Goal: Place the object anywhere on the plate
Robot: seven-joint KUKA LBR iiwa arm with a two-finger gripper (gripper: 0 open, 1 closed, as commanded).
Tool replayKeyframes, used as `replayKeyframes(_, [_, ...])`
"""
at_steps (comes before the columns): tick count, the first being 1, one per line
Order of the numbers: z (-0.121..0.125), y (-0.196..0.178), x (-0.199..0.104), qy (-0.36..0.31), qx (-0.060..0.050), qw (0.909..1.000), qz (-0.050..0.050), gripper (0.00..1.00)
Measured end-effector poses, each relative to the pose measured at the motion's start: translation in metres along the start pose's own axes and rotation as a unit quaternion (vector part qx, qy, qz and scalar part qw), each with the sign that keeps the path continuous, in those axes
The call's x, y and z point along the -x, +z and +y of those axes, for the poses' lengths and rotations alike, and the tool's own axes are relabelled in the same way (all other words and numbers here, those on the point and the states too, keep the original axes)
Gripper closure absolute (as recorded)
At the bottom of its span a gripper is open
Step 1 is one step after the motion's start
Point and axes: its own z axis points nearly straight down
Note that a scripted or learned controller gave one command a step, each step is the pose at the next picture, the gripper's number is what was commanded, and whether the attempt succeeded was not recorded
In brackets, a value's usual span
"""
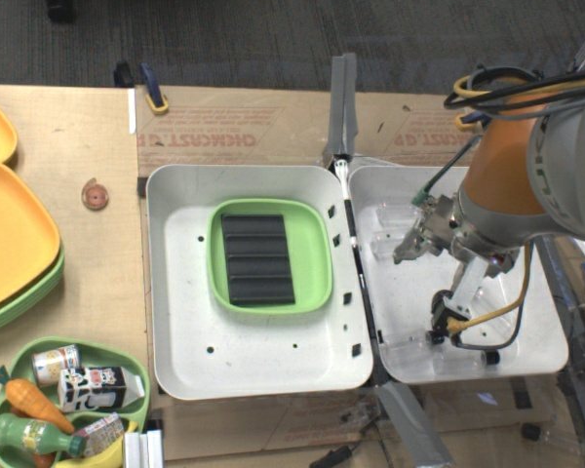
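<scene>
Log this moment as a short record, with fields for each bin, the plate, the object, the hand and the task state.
left bin: white, holds the green plate
green plate: rounded square, lying near the middle of the left bin
object: black ridged block, lying flat on the green plate, inside its rim
right bin: white, with the arm reaching over it
hand: above the right bin, well apart from the black ridged block
task state: block lies on the plate

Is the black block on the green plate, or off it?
On it. The black block lies flat inside the rim of the green plate, in the left bin; the gripper is over the right bin, apart from it.
</scene>
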Motion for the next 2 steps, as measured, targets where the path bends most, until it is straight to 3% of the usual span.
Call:
replayKeyframes(1, [0.034, -0.067, 0.039, 0.21, 0.001, 0.9776, 0.0, 0.0])
replayKeyframes(2, [0.029, -0.134, 0.081, 0.334, 0.001, 0.9427, 0.0, 0.0])
